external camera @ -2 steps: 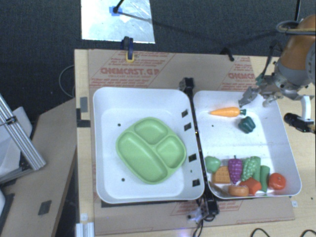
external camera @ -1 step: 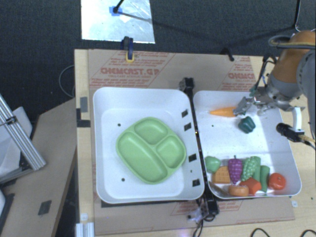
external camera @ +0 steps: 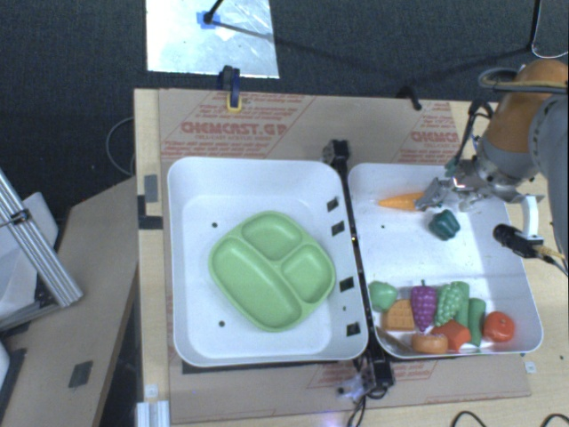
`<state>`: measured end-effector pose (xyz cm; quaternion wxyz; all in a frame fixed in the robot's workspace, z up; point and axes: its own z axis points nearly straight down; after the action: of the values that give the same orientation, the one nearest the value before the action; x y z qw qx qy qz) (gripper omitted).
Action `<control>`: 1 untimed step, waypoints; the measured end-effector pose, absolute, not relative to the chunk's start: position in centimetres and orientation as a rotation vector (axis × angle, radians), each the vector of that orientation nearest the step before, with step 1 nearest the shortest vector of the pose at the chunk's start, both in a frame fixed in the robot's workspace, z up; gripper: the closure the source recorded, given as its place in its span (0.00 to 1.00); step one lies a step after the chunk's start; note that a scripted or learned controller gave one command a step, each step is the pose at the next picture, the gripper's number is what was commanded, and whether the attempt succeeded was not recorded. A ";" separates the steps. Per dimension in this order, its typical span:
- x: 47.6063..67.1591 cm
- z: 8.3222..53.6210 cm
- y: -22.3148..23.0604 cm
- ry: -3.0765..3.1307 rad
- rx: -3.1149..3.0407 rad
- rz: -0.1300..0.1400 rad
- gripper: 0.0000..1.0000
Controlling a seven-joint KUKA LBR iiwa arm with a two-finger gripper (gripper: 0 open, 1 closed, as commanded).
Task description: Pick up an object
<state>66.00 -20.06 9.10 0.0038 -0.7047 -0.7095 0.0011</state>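
— Dark carpet all round, and on the bench [external camera: 267,127] two white bins. What's on the left?

— Left bin [external camera: 191,238] holds a green divided plate [external camera: 271,269], lying flat near its middle, nothing on it.

— And the right bin [external camera: 511,274]?

— Toy food. An orange carrot [external camera: 397,202] lies near the far wall, just right of the divider. A dark teal piece [external camera: 444,225] sits a little nearer, on its own. Along the near wall a crowded row: green lump [external camera: 383,294], purple grapes [external camera: 424,304], green vegetables [external camera: 455,301], red tomato [external camera: 500,326] at the right end.

— The gripper [external camera: 449,194]?

— Low over the far part of that bin, between carrot and teal piece, just above the latter. How far it's open, I cannot tell; nothing visibly clamped in it
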 end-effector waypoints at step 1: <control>65.8 10.0 -19.8 -2.213 -2.191 0.011 1.00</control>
<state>65.78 -19.75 10.00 0.0138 -0.7035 -0.7106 0.0035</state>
